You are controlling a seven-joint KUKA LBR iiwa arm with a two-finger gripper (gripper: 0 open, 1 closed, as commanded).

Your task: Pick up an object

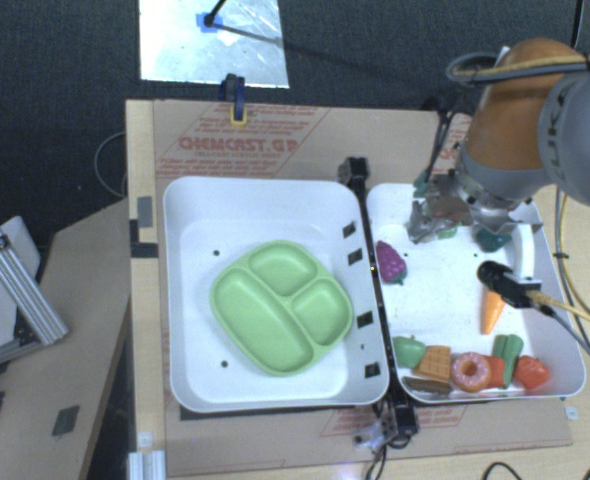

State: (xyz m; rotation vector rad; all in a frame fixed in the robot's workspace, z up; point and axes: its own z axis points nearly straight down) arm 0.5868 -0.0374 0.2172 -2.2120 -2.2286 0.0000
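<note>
My gripper (433, 225) hangs low over the far part of the right bin (570, 353), under the grey arm with its orange band. Just behind it to the right, a teal piece (493, 236) shows partly beneath the wrist. A purple toy fruit (390, 262) lies a little left of and nearer than the gripper, close to the divider between the bins. An orange carrot (491, 312) lies to the right, in the bin's middle. I see nothing held in the gripper.
Along the right bin's near edge lie a green pepper (409, 349), a waffle (435, 363), a pink donut (471, 370), a green piece (508, 347) and a red tomato (532, 372). The left bin (190, 268) holds a green divided plate (280, 308).
</note>
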